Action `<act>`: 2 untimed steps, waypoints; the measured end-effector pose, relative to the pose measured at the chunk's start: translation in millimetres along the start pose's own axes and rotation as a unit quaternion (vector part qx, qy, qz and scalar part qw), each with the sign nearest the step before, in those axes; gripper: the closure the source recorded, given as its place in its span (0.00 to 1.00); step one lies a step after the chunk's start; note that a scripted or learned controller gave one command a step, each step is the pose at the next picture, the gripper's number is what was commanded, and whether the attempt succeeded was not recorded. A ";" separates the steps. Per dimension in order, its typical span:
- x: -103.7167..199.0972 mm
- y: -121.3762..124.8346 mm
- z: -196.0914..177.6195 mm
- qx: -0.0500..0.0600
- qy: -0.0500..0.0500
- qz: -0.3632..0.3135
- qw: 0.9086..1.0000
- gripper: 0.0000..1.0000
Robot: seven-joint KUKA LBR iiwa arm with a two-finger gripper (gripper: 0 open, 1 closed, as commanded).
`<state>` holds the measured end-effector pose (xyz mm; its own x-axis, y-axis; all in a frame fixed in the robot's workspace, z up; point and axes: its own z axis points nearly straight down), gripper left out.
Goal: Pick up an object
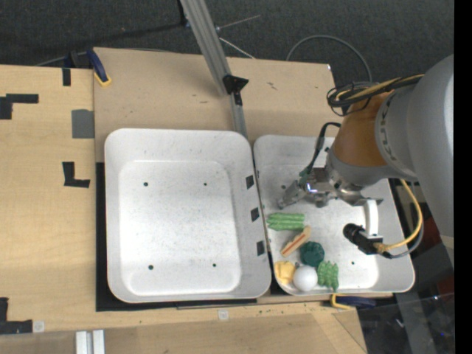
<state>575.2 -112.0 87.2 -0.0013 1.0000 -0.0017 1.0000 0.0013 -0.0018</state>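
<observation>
My gripper [293, 191] hangs over the middle of the right bin [383, 271], its fingers spread open and pointing left with nothing between them. Just below it lies a light green ribbed piece [285, 220]. Further toward the bin's front corner there is an orange stick [296, 240], a dark green round thing [311, 254], a yellow piece [285, 272], a white ball [304, 277] and a small green leafy piece [327, 274]. The gripper touches none of them.
The left bin [177, 142] adjoins the right one along a shared wall with black clips [254, 214]. A slanted metal pole [214, 46] comes down from the top to the bins' back edge. The arm's body and cables [383, 135] cover the right bin's right side.
</observation>
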 end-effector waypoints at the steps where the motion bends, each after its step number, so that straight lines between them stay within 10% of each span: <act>1: 0.7 0.3 -11.7 0.000 0.001 0.000 1.000 1.00; 2: 3.0 -1.7 -74.4 -0.003 0.001 0.000 1.000 1.00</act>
<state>573.7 -108.9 161.6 -0.0016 1.0000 -0.0005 1.0000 0.0016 0.0043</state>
